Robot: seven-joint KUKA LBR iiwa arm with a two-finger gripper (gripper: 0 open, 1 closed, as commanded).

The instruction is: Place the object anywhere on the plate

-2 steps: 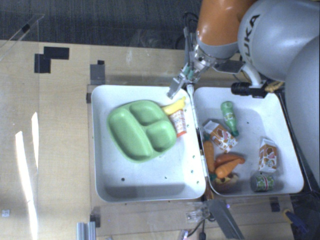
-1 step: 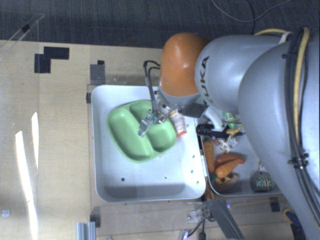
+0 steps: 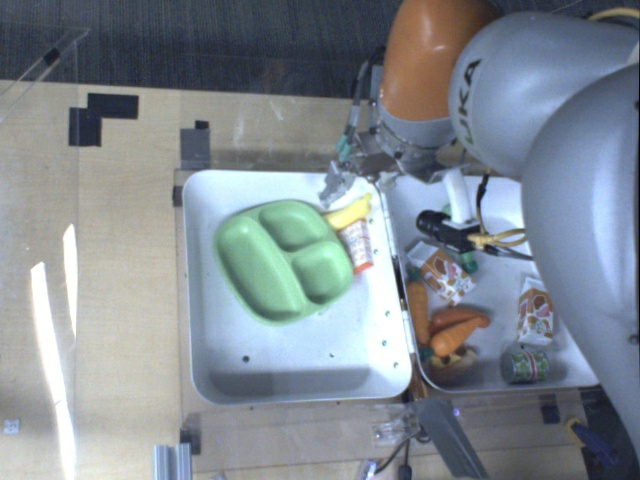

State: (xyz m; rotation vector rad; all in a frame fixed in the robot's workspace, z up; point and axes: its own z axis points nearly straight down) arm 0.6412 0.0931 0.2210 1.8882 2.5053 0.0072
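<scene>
My gripper [image 3: 338, 180] hangs over the left bin's [image 3: 205, 298] far right corner, grip state unclear. Yellow banana [image 3: 350, 212] lies just below it, against the green plate's [image 3: 285, 260] upper right edge.

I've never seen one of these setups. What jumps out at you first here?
The big grey robot arm with its orange band fills the upper right, its gripper hanging at the left bin's back edge. In that left white bin lies a pale green, three-compartment plastic plate, with a yellow banana-shaped toy just beside its right rim.
</scene>
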